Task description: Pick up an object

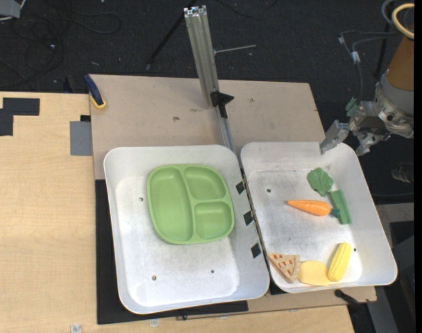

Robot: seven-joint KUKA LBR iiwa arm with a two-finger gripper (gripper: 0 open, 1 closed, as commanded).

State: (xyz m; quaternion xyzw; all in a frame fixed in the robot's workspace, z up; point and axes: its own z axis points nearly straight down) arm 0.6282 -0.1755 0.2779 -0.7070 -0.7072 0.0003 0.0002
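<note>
At 2 o'clock above the right bin (364, 179), the gripper (350, 139) hangs over the far rim, fingers apart, nothing between them. Carrot (309, 207) lies mid-bin, untouched; green leafy piece (329, 191) just beside it at 1 o'clock. Corn cob (339, 261), a pale yellow item (312, 273) (possibly a lemon) and waffle piece (285, 264) sit along the 6 o'clock edge. Left bin (128, 269) holds a green divided plate (190, 204).

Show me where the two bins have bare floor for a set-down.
Left bin: bare strip below the green plate. Right bin: bare patch left of the carrot and broccoli. Crowded along its near edge: waffle, corn.
</note>
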